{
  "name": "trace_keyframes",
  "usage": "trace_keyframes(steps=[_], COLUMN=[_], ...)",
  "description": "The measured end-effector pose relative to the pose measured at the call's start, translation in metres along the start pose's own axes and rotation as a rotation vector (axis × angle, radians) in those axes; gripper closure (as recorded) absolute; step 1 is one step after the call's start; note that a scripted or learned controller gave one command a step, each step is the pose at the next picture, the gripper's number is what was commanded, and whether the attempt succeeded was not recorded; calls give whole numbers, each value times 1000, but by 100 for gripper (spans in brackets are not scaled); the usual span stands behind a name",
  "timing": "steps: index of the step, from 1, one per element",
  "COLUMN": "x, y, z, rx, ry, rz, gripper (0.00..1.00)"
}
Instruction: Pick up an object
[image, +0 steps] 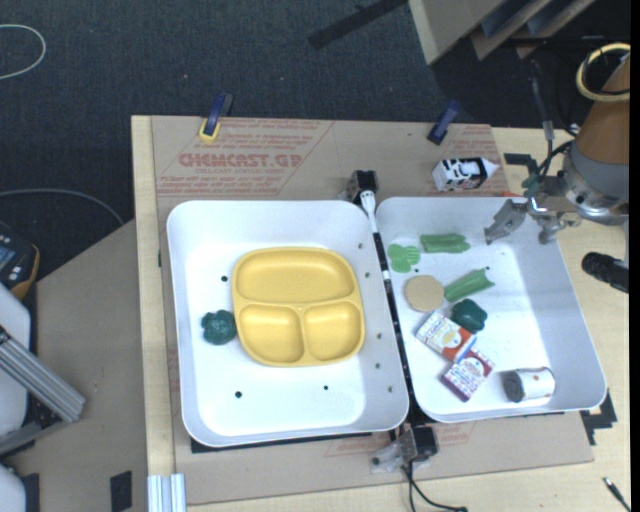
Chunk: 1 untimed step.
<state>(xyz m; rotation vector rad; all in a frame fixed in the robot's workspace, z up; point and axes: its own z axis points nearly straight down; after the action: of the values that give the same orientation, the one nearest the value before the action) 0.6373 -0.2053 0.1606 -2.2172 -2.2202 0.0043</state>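
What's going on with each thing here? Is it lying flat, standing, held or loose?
Yellow plate: flat in the left bin, nothing on it.
Dark green lump: loose beside the plate.
Tan disc: flat in the right bin.
Two red-and-white packets: lying flat, side by side.
Small can: on its side.
Gripper: above the right bin's far edge, holding nothing.

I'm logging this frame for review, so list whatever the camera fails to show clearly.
1. Gripper, camera view: too small and blurred against the right bin to judge the finger gap.
2. Arm: cut off by the right edge.
3. Two red and white packets: print too small to read.
4. Dark green lump in the left bin: too small to identify.
5. Grey and white roll: too blurred to identify.
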Motion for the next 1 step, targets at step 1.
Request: trace_keyframes(steps=[1], x=[8], y=[1], z=[62], rx=[3], ry=[2], rz=[-1], gripper=[0])
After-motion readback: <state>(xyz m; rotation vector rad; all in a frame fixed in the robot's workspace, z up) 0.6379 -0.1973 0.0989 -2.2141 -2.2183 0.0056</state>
